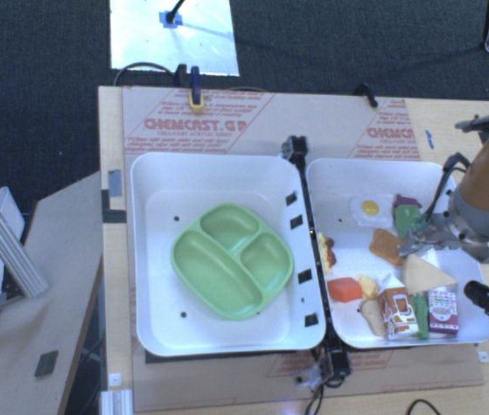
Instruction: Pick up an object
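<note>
Camera view: gripper (pixel 413 242) sits low in the right bin (pixel 348 175), among toy food beside the brown piece (pixel 386 246) and the pale wedge (pixel 424 273); the left bin (pixel 154 180) holds a green divided tray (pixel 231 260). Risk: the items lie packed and touching, so a closing grasp could clip two at once or nudge the wedge aside. The wrist hides the fingertips, so I cannot tell whether they are open or closed.
</note>
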You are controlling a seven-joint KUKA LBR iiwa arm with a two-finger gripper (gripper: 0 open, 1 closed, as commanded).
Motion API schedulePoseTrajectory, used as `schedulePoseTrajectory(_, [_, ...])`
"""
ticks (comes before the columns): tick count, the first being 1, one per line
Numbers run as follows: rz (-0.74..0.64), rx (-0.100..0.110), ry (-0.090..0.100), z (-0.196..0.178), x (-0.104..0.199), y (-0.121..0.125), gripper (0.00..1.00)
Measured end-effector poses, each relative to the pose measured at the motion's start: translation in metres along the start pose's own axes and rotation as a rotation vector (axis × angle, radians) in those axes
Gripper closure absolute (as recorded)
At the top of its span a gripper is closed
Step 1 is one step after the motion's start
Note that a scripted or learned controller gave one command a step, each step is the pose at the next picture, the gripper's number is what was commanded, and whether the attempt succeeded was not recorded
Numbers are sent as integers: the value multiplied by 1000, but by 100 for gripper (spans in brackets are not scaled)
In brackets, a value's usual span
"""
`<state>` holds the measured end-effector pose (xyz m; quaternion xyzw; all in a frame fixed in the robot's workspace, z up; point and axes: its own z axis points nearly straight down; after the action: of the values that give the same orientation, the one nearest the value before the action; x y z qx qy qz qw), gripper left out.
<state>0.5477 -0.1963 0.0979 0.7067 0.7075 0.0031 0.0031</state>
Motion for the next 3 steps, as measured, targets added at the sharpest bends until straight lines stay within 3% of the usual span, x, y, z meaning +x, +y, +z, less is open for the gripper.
schedulePoseTrajectory(3, [-3,3,-2,-129,-1,-3,100])
